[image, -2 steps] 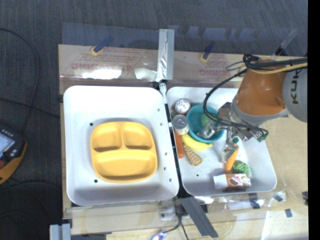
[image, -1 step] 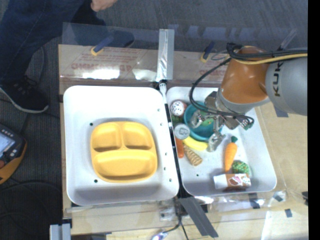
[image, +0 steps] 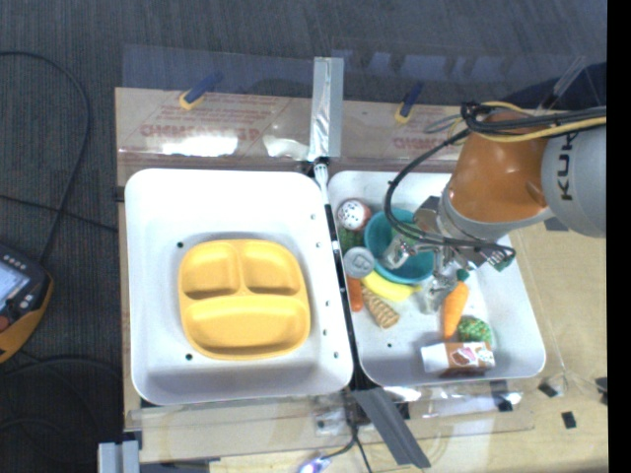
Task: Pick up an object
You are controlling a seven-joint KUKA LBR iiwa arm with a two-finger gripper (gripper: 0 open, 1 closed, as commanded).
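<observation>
My gripper [image: 434,282] reaches down into the right bin [image: 513,358], under the orange wrist band. It hangs over a cluster of toys: a teal bowl [image: 386,238], a yellow banana-like piece [image: 386,289] and an orange carrot [image: 454,306] just to its right. The wrist hides the fingertips, and I see nothing clearly held between them. A waffle-patterned cone [image: 384,311] lies in front of the banana.
The left bin [image: 158,363] holds a yellow divided plate [image: 243,298]. In the right bin also lie a small round dial [image: 350,213], a silver disc [image: 358,260], a green leafy toy [image: 474,330] and a brown-and-white packet [image: 458,358]. A metal divider runs between the bins.
</observation>
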